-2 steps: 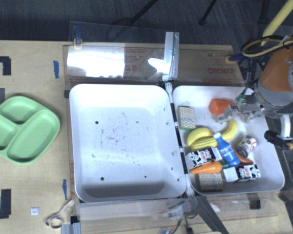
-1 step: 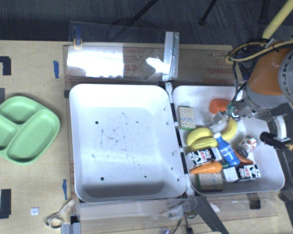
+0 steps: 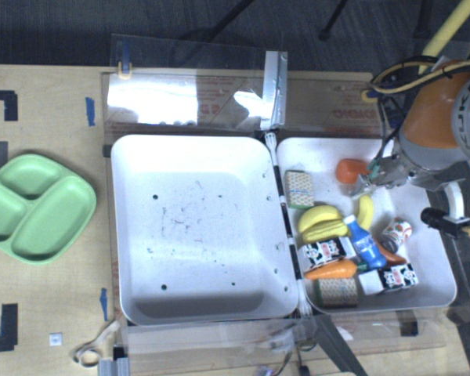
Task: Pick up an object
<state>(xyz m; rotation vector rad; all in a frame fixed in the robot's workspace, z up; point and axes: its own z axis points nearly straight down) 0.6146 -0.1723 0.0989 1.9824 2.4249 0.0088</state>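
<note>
Two white bins are sitting on the counter: the left bin [image 3: 196, 225] and the right bin [image 3: 431, 265]. One green divided plate [image 3: 37, 207] is lying to their left. The right bin is holding two bananas [image 3: 323, 222], one carrot [image 3: 330, 270], two cow-patterned cartons [image 3: 323, 251], one blue bottle [image 3: 364, 243], two woven sponges [image 3: 299, 186] and one orange ball [image 3: 349, 170].

arm [image 3: 446, 135]: grey rounded housing seen at right edge of frame | band: broad orange ring above the wrist | cables: yellow and black loops draped at upper right | gripper [image 3: 374, 176]: small dark metallic fitting
</note>
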